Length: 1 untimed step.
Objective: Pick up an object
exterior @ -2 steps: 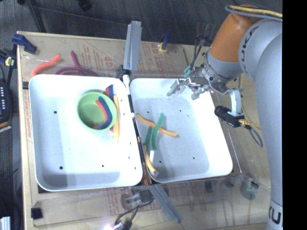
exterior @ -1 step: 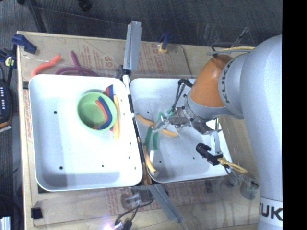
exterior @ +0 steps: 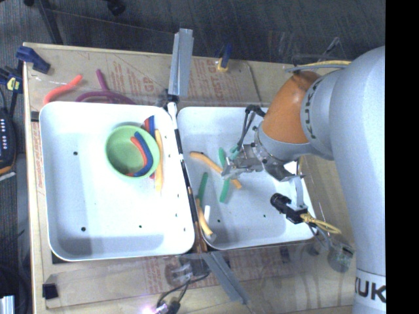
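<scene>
From where I stand, the pick is not made yet. The hand (exterior: 234, 169) is down inside the bin (exterior: 262, 231) at the arm's end of the bench (exterior: 131, 64), low over a loose scatter of sticks near that bin's middle. I cannot tell whether the hand is open or closed; its tip is a tangle of metal against the clutter, and nothing shows plainly gripped in it.

The likeliest target is the short green stick (exterior: 226, 190), which lies flat on the bin floor just beside the hand, on the side toward the bench's near edge. An orange stick (exterior: 200, 158) lies close by, toward the other bin, and a darker green stick (exterior: 201, 187) sits near the wall the two bins share. A pale stick with a yellow end (exterior: 205, 222) lies further toward the near edge. All of them look to be resting on the floor, none lifted.

The second bin (exterior: 78, 208), at the bench's opposite end, holds a green bowl (exterior: 126, 150) with a few coloured pieces in and against it, well apart from the hand.

So I judge the reach is done and the descent about finished. A firm close on one stick and a clean lift clear of the bin are left.
</scene>
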Available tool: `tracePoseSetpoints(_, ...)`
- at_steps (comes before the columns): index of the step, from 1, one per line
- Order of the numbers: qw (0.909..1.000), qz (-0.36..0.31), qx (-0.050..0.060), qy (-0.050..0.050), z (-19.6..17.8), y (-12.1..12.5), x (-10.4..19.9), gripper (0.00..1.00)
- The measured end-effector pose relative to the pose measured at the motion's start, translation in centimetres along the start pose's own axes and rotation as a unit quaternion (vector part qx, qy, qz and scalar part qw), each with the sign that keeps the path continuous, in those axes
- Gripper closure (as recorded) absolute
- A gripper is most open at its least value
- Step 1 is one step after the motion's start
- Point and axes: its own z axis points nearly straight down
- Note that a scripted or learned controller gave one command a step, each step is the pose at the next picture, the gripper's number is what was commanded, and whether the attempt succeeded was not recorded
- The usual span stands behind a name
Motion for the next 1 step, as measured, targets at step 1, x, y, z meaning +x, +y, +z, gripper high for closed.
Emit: tracePoseSetpoints(1,0.9971,0.076,-0.003,0.001,-10.74,4.18,4.06,1.0)
